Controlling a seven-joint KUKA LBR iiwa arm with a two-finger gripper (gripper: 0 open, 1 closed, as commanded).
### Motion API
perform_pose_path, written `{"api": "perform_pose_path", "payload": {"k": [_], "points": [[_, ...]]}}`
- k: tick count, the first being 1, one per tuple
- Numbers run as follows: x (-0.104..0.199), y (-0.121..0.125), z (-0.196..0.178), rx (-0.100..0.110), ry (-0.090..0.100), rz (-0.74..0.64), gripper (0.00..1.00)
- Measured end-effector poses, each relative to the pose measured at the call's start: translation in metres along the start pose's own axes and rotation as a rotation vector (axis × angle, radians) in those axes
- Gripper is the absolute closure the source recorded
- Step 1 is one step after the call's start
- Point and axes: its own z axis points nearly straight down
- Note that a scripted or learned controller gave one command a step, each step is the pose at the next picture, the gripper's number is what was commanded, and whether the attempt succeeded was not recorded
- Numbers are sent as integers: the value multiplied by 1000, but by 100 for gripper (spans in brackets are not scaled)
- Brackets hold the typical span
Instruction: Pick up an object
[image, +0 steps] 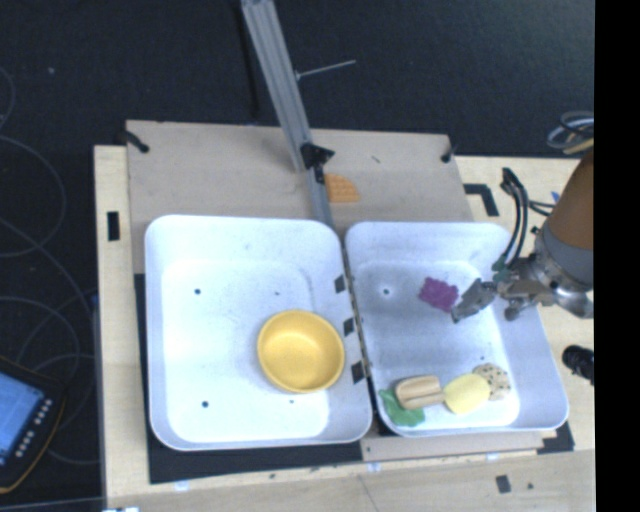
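Just left of the claw (478, 301) lies the purple block (438, 293), in the right bin (530, 350). Whether the claw is open I cannot tell; it holds nothing visible. Best centre over that 1 block, then descend straight.

Two shallow white bins sit side by side on a pale wooden surface (115, 300): the left bin (200, 260) and the right bin (400, 250), their inner rims touching along the middle. Behind them lies a tan board (200, 170), bearing a small orange patch (341, 189). A grey metal rail (280, 80) slants down from the top to the bins' junction. A handheld screen device (20, 420) lies at the lower left, on the dark floor (100, 60) with thin cables.
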Motion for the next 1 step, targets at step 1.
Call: {"api": "perform_pose_path", "payload": {"k": [1], "points": [[-4, -6, 44, 0, 0, 1, 0]]}}
